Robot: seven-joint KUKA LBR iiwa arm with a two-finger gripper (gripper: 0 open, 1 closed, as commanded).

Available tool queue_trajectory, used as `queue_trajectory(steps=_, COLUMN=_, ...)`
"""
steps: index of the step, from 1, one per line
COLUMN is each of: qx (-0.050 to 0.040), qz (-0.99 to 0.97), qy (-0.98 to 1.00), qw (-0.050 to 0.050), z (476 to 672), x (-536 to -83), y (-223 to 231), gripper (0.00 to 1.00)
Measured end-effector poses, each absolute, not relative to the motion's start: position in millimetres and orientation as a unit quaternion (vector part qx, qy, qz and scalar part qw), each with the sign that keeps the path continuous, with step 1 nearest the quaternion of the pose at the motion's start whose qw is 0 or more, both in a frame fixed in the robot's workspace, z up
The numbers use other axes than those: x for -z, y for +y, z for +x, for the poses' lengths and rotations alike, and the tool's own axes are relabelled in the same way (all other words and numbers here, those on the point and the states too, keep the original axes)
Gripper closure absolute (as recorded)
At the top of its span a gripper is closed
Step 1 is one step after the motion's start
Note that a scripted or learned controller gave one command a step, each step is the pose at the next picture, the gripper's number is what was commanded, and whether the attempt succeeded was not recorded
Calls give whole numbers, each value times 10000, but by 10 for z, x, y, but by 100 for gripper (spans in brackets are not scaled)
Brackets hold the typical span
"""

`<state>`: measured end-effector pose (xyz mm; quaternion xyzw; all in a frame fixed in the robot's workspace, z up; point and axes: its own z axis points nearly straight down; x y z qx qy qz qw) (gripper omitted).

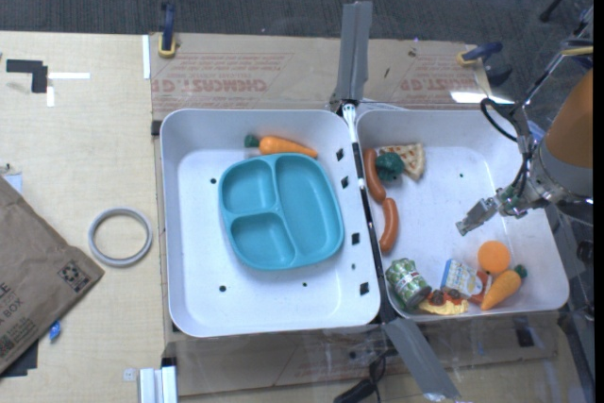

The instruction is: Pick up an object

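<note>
At the near edge of the right-hand shallow white bin (472, 167) we find a cluster: a green-labelled tin can (407, 282) lying on its side, a flat yellow and brown toy food piece (443, 302), a small blue and white packet (460, 277), a stubby orange toy carrot (501, 288) and, just beyond it, a round orange ball (494, 256). Above these, at the bin's right side, we locate the two-finger gripper (475, 219) over bare bin floor; we cannot tell the state of its fingers, and nothing shows between them. Along the bin's left wall lie two red sausages (381, 200) end to end, with a green leafy toy (389, 166) and a pizza slice (408, 158) at the far end. In the left-hand white bin (189, 250) we see a teal three-compartment plastic plate (281, 209), and beyond it a long orange carrot (285, 146) by the far wall. On the bench to the left lies a grey tape ring (120, 235).
</note>
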<state>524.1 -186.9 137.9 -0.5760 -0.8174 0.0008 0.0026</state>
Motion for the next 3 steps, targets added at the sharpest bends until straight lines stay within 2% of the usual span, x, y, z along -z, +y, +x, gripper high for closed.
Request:
queue_trajectory(steps=1, qx=-13, qz=-5374, qy=-8433, qw=26, z=6148, x=-1216, y=-1192, gripper=0)
queue_trajectory(steps=2, qx=-13, qz=-5652, qy=-8250, qw=9, z=6586, x=-884, y=-1200, gripper=0)
queue_trajectory(steps=3, qx=-25, qz=-6897, qy=-7241, qw=26, z=6311, x=-876, y=-1129, gripper=0)
